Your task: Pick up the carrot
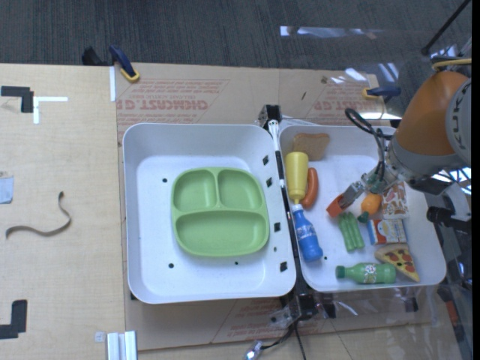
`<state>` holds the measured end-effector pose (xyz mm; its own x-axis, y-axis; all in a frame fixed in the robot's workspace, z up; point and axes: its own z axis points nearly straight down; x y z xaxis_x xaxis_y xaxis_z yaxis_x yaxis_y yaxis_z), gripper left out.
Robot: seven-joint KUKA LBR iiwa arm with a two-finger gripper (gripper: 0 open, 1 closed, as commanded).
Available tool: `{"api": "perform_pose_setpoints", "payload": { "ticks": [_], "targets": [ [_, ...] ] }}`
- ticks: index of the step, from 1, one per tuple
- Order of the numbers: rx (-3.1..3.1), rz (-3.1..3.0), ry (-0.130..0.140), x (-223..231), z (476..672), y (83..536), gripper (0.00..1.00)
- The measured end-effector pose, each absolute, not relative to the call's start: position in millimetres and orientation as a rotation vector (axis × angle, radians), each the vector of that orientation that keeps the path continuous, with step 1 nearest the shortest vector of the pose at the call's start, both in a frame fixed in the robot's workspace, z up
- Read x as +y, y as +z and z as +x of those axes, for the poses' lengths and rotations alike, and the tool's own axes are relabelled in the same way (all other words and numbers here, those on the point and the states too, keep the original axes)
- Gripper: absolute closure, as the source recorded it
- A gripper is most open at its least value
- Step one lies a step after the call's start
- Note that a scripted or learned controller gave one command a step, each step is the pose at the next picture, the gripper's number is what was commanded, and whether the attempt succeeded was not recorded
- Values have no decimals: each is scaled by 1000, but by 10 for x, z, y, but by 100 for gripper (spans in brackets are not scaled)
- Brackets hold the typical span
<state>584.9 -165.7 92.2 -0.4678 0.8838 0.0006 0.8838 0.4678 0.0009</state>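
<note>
The carrot [372,203] is a short orange piece with a green top [364,217]. It lies in the right bin [330,276], just left of a printed carton [391,214]. My gripper [369,187] hangs directly over the carrot's upper end, very close to it or touching it. The dark wrist hides the gripper tips, so a hold on the carrot cannot be confirmed. The grey arm with its orange band [435,111] comes in from the right above the bin's far corner.
The right bin also holds a bread slice [310,145], a yellow bottle [295,175], a sausage [310,187], a blue bottle [306,235], green sticks [350,232], a red-and-grey piece [345,199], a green bottle [365,274] and a pizza slice [397,259]. A green divided plate [220,211] lies in the left bin [142,223].
</note>
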Motion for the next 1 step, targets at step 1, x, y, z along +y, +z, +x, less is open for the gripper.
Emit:
{"api": "perform_pose_setpoints", "payload": {
  "ticks": [1],
  "targets": [
    [-2695,-1620,-3,-1656,5860,1018,100]
  ]
}}
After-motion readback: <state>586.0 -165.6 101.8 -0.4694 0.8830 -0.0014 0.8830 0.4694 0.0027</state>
